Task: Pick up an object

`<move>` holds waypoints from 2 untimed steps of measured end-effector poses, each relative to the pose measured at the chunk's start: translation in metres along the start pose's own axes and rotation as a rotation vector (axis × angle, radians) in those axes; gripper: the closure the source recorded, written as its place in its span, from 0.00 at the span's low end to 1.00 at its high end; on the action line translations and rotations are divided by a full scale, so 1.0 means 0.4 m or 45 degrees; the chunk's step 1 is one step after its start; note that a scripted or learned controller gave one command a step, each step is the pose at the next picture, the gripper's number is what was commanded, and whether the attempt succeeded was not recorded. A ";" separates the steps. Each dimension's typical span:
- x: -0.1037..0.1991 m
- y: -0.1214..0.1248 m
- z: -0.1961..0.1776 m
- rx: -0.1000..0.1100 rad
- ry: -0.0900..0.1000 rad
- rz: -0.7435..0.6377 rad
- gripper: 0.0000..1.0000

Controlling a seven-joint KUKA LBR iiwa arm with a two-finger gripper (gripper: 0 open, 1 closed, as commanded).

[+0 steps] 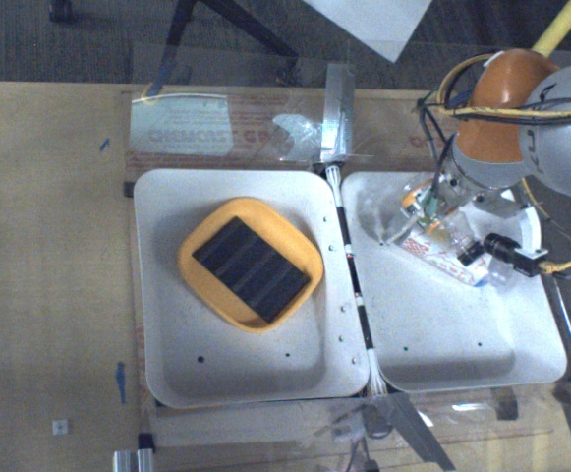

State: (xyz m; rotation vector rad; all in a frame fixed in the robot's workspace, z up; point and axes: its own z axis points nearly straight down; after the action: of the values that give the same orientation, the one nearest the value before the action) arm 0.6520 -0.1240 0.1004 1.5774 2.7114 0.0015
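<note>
Gripper (432, 205), finger state unclear, hangs at right bin's (521, 362) far side, flat clear-plastic red-and-white packet (442, 254) just near-right of it, long axis running far-left to near-right.

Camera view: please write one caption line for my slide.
Arm reaches into right bin over a flat packet; yellow tray lies in left bin.

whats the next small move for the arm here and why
Probably a short straight descent onto the clear packet. The gripper sits over the upper part of the right bin, just beside the packet's upper-left end, and nothing shows between its fingers. The yellow tray lies in the left bin, farther off.
</note>
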 end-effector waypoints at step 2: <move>-0.019 0.028 -0.006 0.019 0.009 -0.021 1.00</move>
State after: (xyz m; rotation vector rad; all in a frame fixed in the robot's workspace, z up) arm 0.6654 -0.1251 0.1029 1.5617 2.7358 -0.0136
